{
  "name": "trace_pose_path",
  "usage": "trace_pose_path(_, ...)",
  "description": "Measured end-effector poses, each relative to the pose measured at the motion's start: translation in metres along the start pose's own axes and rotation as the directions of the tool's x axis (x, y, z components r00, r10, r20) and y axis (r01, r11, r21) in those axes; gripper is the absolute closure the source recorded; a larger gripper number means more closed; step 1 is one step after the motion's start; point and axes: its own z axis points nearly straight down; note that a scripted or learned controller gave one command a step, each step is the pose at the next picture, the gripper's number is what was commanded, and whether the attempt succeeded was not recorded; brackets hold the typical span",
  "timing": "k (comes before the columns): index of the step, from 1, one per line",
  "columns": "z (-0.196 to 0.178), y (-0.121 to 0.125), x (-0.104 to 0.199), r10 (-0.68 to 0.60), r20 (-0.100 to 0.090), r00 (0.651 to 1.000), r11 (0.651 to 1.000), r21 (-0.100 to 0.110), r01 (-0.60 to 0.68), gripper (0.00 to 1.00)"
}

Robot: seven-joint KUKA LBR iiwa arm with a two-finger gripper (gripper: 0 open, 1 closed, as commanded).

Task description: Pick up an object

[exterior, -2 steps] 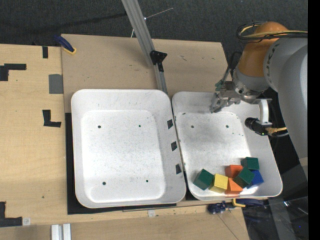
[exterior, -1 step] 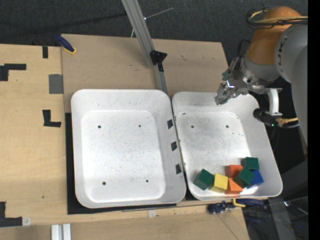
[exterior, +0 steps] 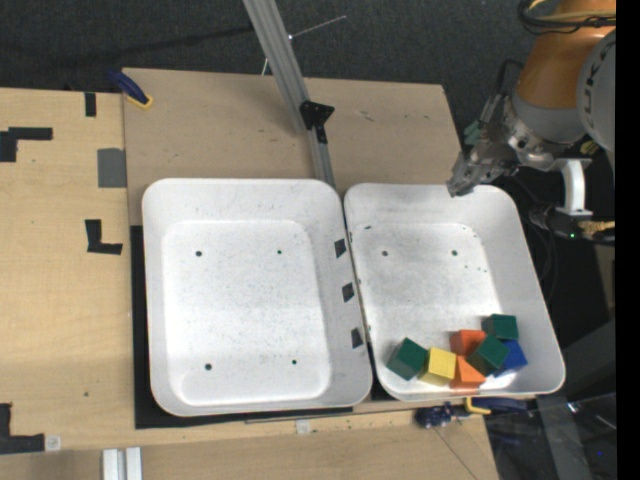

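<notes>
Grey hand [exterior: 466, 180] hangs over the right bin's [exterior: 520, 268] far rim; its finger spread I cannot tell.

Grey arm [exterior: 600, 78], orange band [exterior: 560, 63], dark hand [exterior: 465, 180]

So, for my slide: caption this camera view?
Gripper hovers over right bin's far rim; colored blocks cluster in its near corner.

The wooden bench [exterior: 220, 118] carries two shallow white bins side by side: the left bin [exterior: 160, 298] toward its middle, the right bin [exterior: 520, 258] by its right edge. Black tape marks [exterior: 98, 236] dot its left side.
</notes>
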Motion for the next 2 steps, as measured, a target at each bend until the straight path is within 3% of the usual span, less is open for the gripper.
trace_pose_path(1,-0.022,0.001,0.000,-0.001,-0.001,1.000,1.000,0.003,0.001,1.00)
trace_pose_path(2,-0.026,-0.003,0.057,-0.006,-0.004,1.000,1.000,0.006,0.006,1.00)
